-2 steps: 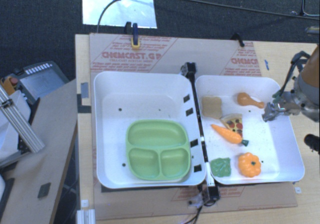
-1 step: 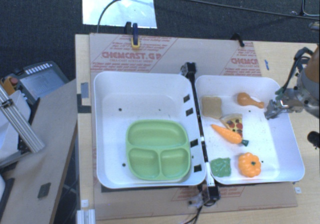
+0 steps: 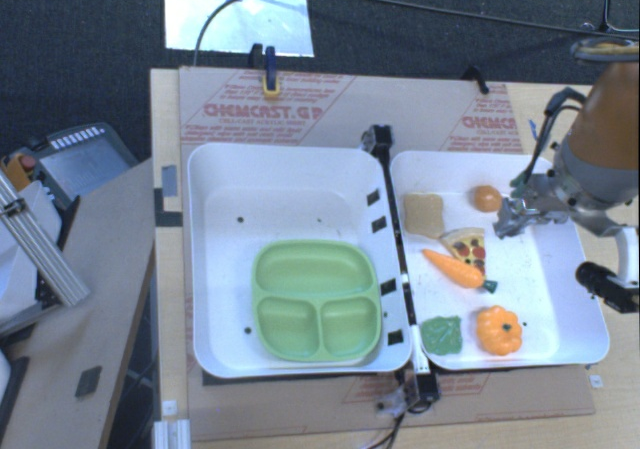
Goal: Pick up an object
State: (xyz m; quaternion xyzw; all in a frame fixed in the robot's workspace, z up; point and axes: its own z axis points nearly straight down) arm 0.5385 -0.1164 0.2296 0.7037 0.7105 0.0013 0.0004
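Note:
The right bin (image 3: 570, 337) holds a slice of toast (image 3: 424, 214), a small orange ball (image 3: 486, 198), a pizza slice (image 3: 468, 245), a carrot (image 3: 455, 268), a green leafy piece (image 3: 441, 335) and an orange pumpkin (image 3: 498, 330). My gripper (image 3: 508, 220) hangs over the upper right part of this bin, just right of the pizza slice and below the orange ball. Nothing shows between its fingers, and their spacing is unclear.
The left bin (image 3: 210, 237) holds a green divided plate (image 3: 317, 300). A black divider (image 3: 392, 237) separates the bins. A clamp (image 3: 270, 72) and cables lie beyond the far edge. Grey equipment (image 3: 60, 197) stands to the left.

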